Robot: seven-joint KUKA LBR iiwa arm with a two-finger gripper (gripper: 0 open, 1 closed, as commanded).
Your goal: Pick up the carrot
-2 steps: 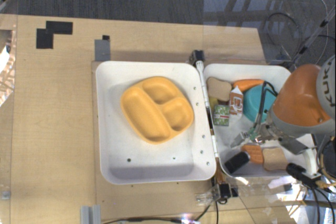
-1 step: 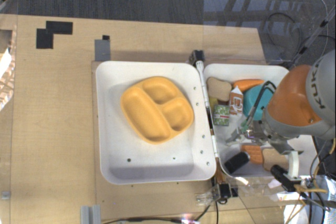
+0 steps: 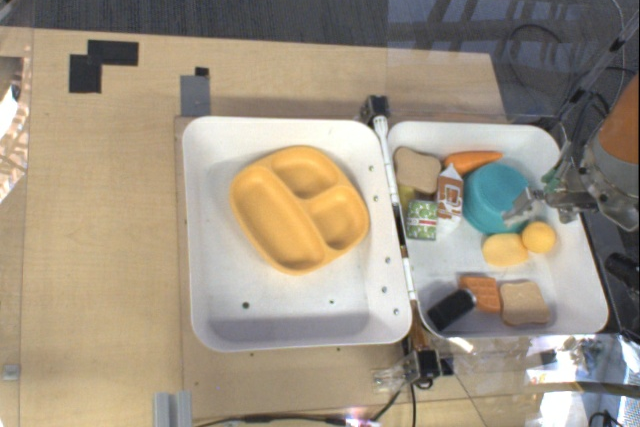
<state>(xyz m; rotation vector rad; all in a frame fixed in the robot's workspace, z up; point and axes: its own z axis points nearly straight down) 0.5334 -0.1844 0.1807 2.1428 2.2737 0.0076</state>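
Left of the gripper (image 3: pixel 532 203) sits the teal bowl (image 3: pixel 497 196), and beyond the bowl, up and to the left, lies the carrot (image 3: pixel 472 159), flat along the far wall of the right bin (image 3: pixel 592 260). I cannot tell how the gripper is set: its tip blurs against the bowl's rim, and nothing shows held in it. The carrot's place looks awkward. It is hemmed by the wall behind it, the bowl just beside it on the near side, and a bread slice (image 3: pixel 417 170) close to its left end, with a small carton (image 3: pixel 449 194) below that. A descent would probably need to come over the bowl. Below the gripper lie a lemon (image 3: pixel 505 249) and a yellow ball (image 3: pixel 539 237), near each other. Far to the left, the other bin (image 3: pixel 205 245) carries a yellow tray (image 3: pixel 298 208), with bare floor round it.
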